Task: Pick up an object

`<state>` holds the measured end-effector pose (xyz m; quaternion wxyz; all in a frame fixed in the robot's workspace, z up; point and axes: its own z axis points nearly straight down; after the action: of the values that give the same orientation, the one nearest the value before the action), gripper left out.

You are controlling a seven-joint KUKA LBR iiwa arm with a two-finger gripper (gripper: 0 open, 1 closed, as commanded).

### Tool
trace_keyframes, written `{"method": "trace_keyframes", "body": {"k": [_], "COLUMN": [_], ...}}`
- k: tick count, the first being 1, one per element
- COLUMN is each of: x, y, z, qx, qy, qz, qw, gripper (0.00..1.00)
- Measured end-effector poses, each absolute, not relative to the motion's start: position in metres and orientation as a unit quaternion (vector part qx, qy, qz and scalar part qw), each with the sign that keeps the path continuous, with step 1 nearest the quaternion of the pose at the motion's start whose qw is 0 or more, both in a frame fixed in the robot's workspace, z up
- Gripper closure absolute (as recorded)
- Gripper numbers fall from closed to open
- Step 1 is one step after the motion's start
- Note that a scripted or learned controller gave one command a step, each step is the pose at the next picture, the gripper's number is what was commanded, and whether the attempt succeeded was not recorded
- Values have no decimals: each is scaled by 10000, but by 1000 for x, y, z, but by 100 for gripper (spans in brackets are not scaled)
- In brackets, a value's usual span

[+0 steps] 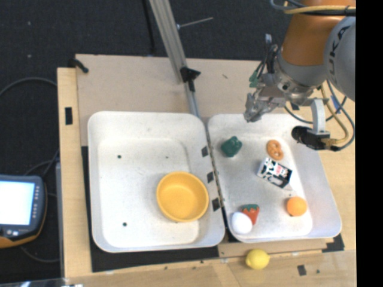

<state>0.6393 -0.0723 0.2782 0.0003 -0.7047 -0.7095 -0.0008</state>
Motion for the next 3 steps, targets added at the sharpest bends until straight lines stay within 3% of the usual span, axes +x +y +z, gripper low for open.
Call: {"method": "trace_keyframes", "body": {"k": [3], "x": [608], "y": [73], "z": [251], "qx": [-7048], "qy": [-7094], "qz": [1], "qw": [4], "gripper": [100]}}
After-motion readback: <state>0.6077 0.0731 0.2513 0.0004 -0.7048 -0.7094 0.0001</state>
